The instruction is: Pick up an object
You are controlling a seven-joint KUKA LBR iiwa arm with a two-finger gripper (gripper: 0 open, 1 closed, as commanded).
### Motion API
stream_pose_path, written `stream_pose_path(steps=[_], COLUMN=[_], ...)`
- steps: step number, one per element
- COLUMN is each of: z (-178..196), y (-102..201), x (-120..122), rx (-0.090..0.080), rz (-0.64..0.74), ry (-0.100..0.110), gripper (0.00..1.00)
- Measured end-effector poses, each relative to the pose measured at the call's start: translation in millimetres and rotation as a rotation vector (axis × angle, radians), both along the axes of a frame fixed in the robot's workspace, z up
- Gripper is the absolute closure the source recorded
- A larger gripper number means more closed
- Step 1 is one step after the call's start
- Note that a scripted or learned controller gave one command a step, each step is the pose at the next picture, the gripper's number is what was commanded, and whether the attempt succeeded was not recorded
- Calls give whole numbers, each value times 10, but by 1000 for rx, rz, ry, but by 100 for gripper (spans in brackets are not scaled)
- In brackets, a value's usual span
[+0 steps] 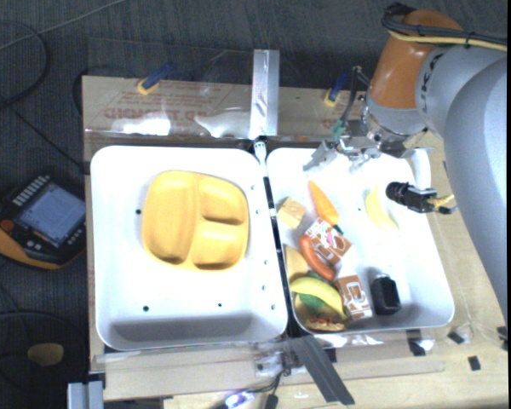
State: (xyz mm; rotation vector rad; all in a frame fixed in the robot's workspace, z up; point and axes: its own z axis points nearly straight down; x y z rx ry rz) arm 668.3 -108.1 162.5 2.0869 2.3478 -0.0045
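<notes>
A yellow tray (194,220) lay in the left bin (119,296). Toy foods crowded the right bin (426,262); the gripper (341,150) hung at its twelve o'clock rim.

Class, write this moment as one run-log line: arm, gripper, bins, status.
arm: over right bin far edge | gripper: above carrot, nothing held | left bin: yellow tray | status: not yet picked

Two bins sit side by side on my table (98,100). The left bin (119,313) holds a divided tray (196,220) near its middle. The right bin (434,288) holds a carrot (324,201) toward its back, a small packet (328,241) just in front of that, and a banana (318,293) with a box (353,297) and a dark block (385,294) along the front. My gripper (345,149) hangs over the right bin's back edge. A handheld device (47,220) lies on the floor, left of the table.
</notes>
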Motion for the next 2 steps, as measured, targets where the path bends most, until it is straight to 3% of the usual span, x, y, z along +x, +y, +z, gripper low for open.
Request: stream_pose_path(steps=[1,2], z=[-730,-636], y=[-45,-39], x=[-577,-569], rx=[-2,0], rz=[-184,-184], ry=[-12,-13], gripper=[0,100])
